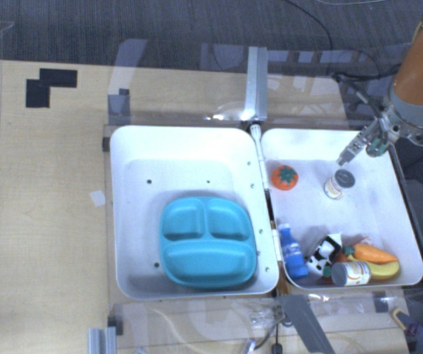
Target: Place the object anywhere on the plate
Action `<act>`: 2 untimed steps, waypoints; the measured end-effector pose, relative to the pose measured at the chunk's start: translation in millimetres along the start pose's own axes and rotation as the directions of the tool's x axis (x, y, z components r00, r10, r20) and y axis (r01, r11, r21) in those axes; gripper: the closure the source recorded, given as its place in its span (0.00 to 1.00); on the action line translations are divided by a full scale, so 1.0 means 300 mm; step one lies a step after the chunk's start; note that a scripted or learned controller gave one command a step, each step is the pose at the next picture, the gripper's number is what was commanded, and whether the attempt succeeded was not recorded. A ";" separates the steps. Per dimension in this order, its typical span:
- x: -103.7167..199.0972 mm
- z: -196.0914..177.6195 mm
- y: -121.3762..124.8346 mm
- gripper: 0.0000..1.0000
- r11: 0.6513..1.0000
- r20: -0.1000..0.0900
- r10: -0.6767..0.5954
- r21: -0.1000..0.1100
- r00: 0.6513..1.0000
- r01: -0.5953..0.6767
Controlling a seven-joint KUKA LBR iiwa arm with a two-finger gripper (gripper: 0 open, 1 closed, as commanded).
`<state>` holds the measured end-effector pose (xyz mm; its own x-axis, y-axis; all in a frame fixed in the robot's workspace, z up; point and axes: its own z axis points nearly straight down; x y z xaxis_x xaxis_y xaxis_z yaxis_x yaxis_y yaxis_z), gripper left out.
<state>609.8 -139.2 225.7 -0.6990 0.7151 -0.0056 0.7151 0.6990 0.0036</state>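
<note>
Jaws too small to read as open or closed, hanging just beside the small capped jar (334, 186) in the right bin (377, 212), well apart from the blue plate (207, 242) in the left bin (137, 168); likely hazard: an off-centre pinch tipping the jar, leaving the plate bare.

Grey arm (418, 113) with orange band; slim, seemingly metallic end effector (350, 153).

Robotics lab, wood bench (41, 198) w/ two white bins (133, 220), loose cables (322, 21), carpet floor (122, 13)
</note>
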 end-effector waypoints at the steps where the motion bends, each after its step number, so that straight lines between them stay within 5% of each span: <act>1: 0.197 -0.082 0.123 1.00 0.959 0.002 -0.284 -0.003 0.959 0.284; 2: 0.416 -0.114 0.288 1.00 0.970 0.000 -0.244 -0.003 0.970 0.244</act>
<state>584.0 10.6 259.3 -0.8525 0.5227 -0.0061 0.5226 0.8525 0.0048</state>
